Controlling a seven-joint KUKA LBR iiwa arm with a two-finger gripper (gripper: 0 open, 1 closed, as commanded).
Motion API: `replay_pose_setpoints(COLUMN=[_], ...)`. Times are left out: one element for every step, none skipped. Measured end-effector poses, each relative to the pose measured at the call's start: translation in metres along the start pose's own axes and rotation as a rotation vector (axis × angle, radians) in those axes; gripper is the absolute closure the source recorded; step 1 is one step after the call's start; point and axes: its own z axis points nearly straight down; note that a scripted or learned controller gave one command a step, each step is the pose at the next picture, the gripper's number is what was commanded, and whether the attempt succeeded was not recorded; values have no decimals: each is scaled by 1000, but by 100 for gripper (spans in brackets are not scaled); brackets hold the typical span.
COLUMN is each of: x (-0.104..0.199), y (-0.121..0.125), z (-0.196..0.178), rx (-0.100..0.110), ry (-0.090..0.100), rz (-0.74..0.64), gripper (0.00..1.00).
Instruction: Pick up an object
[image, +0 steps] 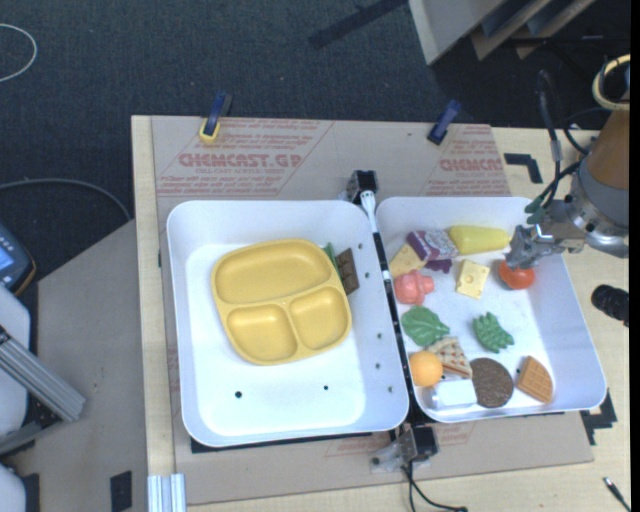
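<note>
Red tomato at two o'clock in right bin, touching gripper; jaw state impossible to tell. Yellow tray in left bin. Cheese just left of tomato.

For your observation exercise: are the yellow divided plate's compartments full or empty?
Empty. The yellow divided plate in the left bin shows bare yellow in all three compartments.

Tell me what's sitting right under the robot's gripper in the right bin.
A small red round toy, tomato-like, lies on the floor of the shallow white right bin just beneath the gripper. The gripper covers its upper edge, so contact there cannot be judged.
</note>
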Motion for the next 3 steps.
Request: replay_pose_setpoints(x=[57,114,133], y=[4,-8,-1], z=[-9,-2,-7], rx=[2,9,4], ry=[2,5,3], rz=[-4,-4,-1], gripper=[100,100,100])
